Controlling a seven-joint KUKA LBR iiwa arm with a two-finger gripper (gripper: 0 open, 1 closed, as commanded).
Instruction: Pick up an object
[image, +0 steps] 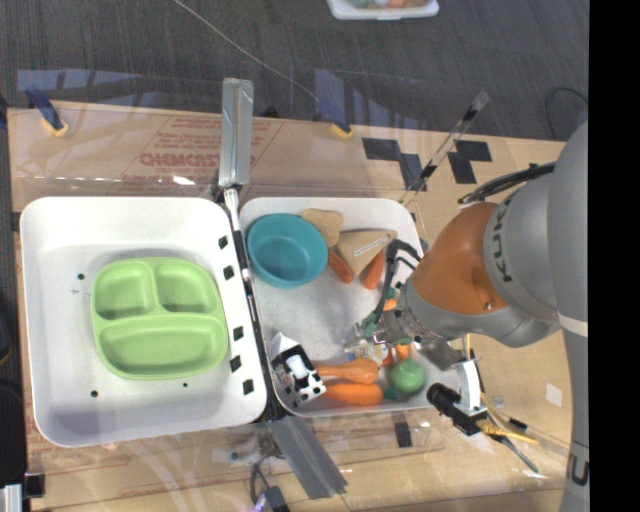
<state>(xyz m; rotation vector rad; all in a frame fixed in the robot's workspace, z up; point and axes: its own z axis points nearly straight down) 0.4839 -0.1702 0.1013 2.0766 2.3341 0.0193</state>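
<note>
The arm (480, 275) reaches down into the right bin (330, 310); its gripper (383, 335) is low over a pile of toy food near the front wall; this looks like the descent to grasp. Whether it is open cannot be told. Carrots (350, 372) and a green ball (406, 377) lie just beside and below it; next, close and lift.

Objects, right bin: teal bowl (287, 250) upright, upper left; orange carrots (352, 383) and green ball (406, 378), lower right.
</note>
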